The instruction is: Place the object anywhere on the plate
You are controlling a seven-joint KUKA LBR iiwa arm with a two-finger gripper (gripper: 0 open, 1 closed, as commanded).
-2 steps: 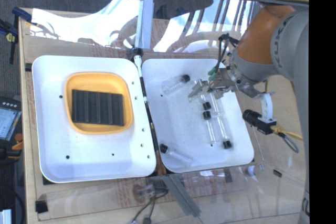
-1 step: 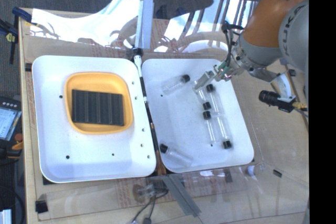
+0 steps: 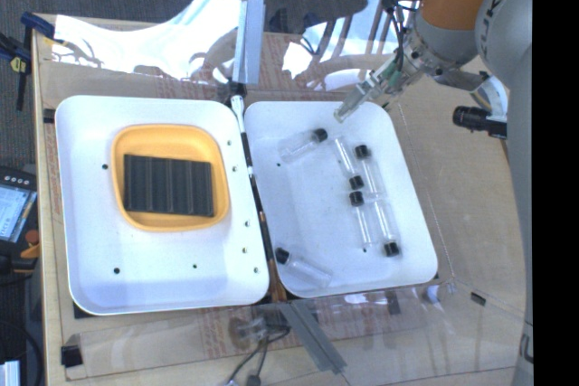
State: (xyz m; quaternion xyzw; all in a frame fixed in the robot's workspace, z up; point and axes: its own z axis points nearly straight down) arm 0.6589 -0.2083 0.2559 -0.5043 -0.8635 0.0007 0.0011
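1. The grey arm (image 3: 493, 4), with its orange band, reaches in from the upper right and slants down toward the far edge of the right bin.
2. The left bin (image 3: 81, 267) holds a yellow plate (image 3: 167, 145) with rounded corners; a dark ribbed rectangular insert (image 3: 170, 185) lies in its middle.
3. The right bin (image 3: 312, 194) sits just beside the left one, their inner edges nearly touching.
4. Several clear vials with black caps lie in the right bin: one vial (image 3: 303, 145) tilted near the far left part, three more (image 3: 366, 199) in a rough line down the right side, and one (image 3: 298, 265) near the front-left corner. None is on the plate.
5. The gripper (image 3: 351, 108) hangs over the far rim of the right bin, its slim tip pointing down and left, close to the far vials but apart from them. Whether its jaws are spread or closed cannot be told; nothing is seen between them.
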